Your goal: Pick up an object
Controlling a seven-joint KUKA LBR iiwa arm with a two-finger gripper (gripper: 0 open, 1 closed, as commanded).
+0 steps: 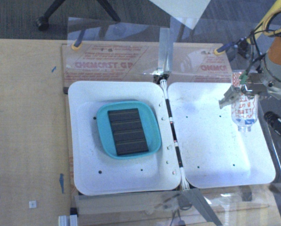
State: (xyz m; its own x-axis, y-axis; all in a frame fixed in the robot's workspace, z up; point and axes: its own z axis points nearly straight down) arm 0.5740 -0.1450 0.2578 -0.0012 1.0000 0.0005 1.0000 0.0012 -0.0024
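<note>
Clear glossy plastic bottle (244, 111); matt teal plastic dish (103, 126); smooth white bins (216, 168); wood-grain bench (22, 126).

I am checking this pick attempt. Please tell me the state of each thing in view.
Clear plastic bottle with red print: upright, lifted, between the gripper's fingers.
Two-finger gripper: shut on the bottle.
Teal square tray holding a dark ribbed block: lying flat in the left white bin.
</note>
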